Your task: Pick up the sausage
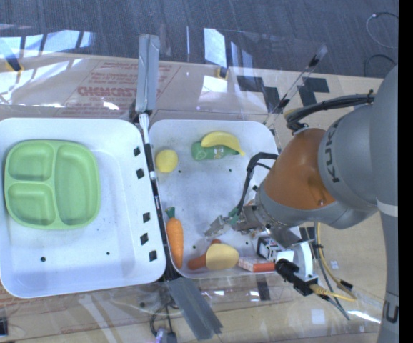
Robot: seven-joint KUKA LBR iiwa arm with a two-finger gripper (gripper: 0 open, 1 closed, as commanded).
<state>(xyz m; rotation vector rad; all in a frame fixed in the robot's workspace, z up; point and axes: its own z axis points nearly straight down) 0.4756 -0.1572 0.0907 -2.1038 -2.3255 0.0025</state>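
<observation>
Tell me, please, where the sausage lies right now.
In the camera view, the sausage lies at the near edge of the right bin, between the carrot and a yellow piece that partly covers it.

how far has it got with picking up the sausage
Done: the arm has reached into the right bin, and the gripper sits low above the floor near its front. In hand: nothing visible between the fingers. Left: the sausage lies on the bin floor at the front edge, partly under a yellow piece, beside the carrot. It has yet to be grasped and lifted.
</observation>
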